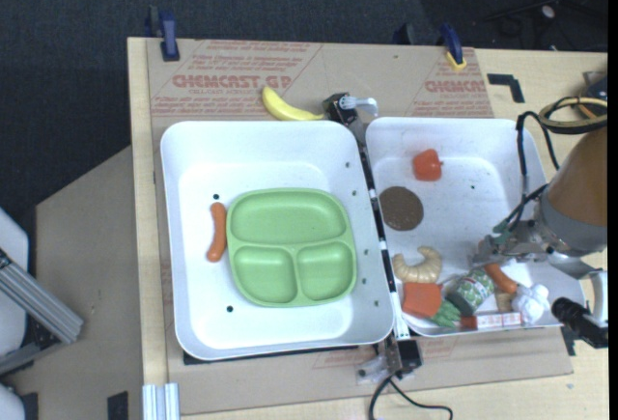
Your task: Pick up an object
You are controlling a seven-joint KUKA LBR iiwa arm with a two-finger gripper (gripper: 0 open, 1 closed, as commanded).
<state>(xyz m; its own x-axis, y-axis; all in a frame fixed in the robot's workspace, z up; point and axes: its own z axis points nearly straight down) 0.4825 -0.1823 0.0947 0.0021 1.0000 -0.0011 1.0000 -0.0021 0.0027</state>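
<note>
My gripper (505,252) reaches in from the right and hangs low over the front right part of the right bin (463,133). Just below it lies a small pile: an orange carrot piece (501,279), a green-labelled can (470,290), a white crumpled item (532,302) and a red-and-white packet (498,320). To the pile's left sit a tan croissant (418,264), an orange-red block (421,297) and a green toy (448,315). A brown disc (400,208) and a red toy fruit (427,165) lie farther back. I see nothing held.
The left bin (183,244) holds a green divided plate (290,246) and an orange sausage (216,231) on its left. A yellow banana (286,107) lies on the cardboard behind the bins. The arm's grey body (581,196) and black cables (541,124) cover the right bin's right wall.
</note>
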